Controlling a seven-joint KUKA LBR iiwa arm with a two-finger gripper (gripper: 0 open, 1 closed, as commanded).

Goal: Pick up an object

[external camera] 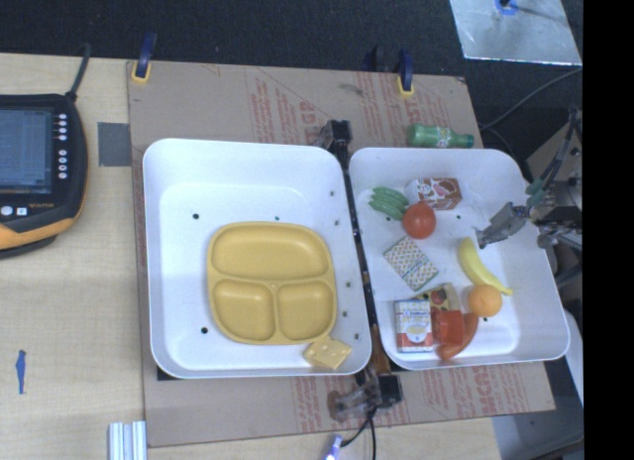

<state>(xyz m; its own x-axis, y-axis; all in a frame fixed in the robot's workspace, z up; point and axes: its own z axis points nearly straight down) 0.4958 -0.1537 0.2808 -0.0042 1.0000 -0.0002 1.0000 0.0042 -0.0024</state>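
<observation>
We see the gripper [503, 222] hovering over the right bin [540, 334], near the banana [481, 268], whether released or clenched we cannot tell, and we judge that the orange [484, 300] touching the banana could be knocked aside during a descent.

Yellow tray [269, 280], red tomato [419, 220], yellow banana [480, 266]

two white bins [158, 250], one yellow tray [269, 280], one banana [479, 266]

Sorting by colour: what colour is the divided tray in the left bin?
Yellow; the divided tray shows clearly in the camera view.
</observation>
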